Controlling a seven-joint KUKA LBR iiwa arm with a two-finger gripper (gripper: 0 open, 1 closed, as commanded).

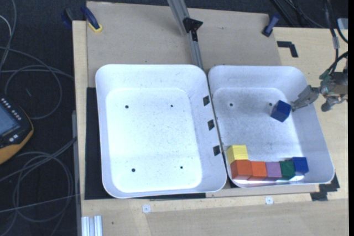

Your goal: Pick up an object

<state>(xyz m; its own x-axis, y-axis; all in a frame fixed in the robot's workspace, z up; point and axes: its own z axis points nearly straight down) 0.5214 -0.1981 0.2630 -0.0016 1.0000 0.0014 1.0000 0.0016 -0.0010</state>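
A blue cube [281,110] sits tilted in the upper right part of the right bin [260,75]. My gripper [311,103] is over that bin's right rim, reaching in from the right. It is open. The tip of its left finger [303,98] is right beside the blue cube, which is not between the fingers. Along the bin's front wall runs a row of cubes: red [240,169], orange [258,168], purple [274,169], green [286,167] and a second blue one [300,163]. A yellow cube [239,152] rests behind the red one.
The left bin [149,77] lies beside the right one, with black clips [211,125] along the shared rim. A slanted metal pole [177,3] rises behind the bins. Blue clamps [92,19] grip the board's back corners. Cables lie on the floor at the left.
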